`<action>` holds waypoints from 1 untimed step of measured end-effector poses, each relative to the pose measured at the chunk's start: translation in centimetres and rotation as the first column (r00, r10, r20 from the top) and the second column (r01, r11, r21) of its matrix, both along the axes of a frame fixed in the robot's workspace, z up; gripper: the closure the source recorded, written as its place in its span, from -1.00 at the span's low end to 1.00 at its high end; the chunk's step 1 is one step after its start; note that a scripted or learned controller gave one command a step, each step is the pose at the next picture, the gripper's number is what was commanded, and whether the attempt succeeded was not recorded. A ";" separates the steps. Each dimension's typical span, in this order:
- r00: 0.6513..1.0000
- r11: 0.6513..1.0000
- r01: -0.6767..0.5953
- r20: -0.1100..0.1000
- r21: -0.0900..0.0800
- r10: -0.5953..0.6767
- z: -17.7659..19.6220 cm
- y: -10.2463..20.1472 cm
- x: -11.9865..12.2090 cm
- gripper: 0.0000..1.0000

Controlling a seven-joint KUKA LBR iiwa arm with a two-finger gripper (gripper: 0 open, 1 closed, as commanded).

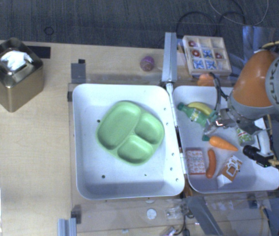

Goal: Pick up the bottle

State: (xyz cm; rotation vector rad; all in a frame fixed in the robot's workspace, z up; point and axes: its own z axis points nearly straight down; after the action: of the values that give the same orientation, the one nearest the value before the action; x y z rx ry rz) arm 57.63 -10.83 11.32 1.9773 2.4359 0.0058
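The bottle (193,113) is small and green with a yellow label. It lies on its side in the upper left of the right bin (257,183), just below a banana (201,106). My gripper (214,126) hangs low over the bin, right beside the bottle's lower right end and just above a carrot (223,143). Whether it touches the bottle cannot be made out. The grey arm with its orange band (255,80) reaches in from the right and hides the bin's right side.
The right bin also holds a sausage (210,162), a red patterned packet (195,161) and a small carton (231,168). A green divided plate (130,131) lies in the left bin (85,181). A tissue box (14,73) stands at far left.
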 end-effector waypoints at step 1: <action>0.933 0.933 0.359 0.006 0.003 -0.359 14.8 4.9 -0.4 1.00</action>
State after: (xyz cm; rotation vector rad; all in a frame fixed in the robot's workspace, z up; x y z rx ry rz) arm 57.21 -5.97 26.10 2.3853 2.0311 0.0124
